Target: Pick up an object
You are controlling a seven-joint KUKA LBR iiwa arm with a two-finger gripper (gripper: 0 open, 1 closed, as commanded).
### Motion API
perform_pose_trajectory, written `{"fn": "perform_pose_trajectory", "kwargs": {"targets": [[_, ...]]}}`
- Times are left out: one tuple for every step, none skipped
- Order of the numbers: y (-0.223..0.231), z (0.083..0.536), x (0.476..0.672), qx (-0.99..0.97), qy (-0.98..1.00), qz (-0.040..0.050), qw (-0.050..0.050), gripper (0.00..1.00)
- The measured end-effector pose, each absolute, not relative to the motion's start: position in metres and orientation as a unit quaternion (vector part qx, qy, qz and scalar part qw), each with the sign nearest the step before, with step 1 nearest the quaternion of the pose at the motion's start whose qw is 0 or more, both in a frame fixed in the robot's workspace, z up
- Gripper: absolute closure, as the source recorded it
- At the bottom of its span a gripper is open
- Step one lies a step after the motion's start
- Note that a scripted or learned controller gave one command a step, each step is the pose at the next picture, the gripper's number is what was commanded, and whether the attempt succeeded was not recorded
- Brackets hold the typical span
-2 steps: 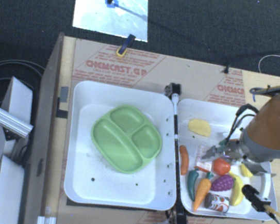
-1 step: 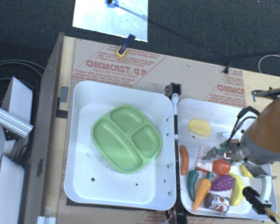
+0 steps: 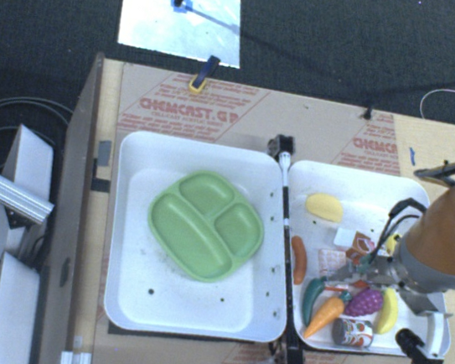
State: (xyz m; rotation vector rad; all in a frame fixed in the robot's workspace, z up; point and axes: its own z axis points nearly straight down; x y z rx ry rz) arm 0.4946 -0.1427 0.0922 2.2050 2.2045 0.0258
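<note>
Two bins (image 3: 214,156) sit side by side; my gripper (image 3: 364,272) hangs low over the right one's toys. I cannot tell how it stands. Grapes (image 3: 365,302) lie just beside it, with a carrot (image 3: 324,315), banana (image 3: 389,311), can (image 3: 353,332), sausage (image 3: 299,259) and lemon (image 3: 324,207). A green plate (image 3: 206,225) lies in the left bin.

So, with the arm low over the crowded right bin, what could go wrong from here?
1. The toys lie packed together: the purple grapes, carrot and banana touch or nearly touch, so the end effector may catch two or push one aside.
2. The can lies close to the right bin front wall, so a nudge could wedge it there.
</note>
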Motion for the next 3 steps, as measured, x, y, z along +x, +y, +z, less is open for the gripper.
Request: {"fn": "perform_pose_trajectory", "kwargs": {"targets": [[-0.141, 0.102, 0.494, 0.706, 0.708, 0.0076, 0.008, 1.00], [-0.141, 0.101, 0.494, 0.706, 0.708, 0.0072, 0.007, 0.00], [-0.146, 0.088, 0.555, 0.705, 0.710, 0.0027, 0.002, 0.00]]}}
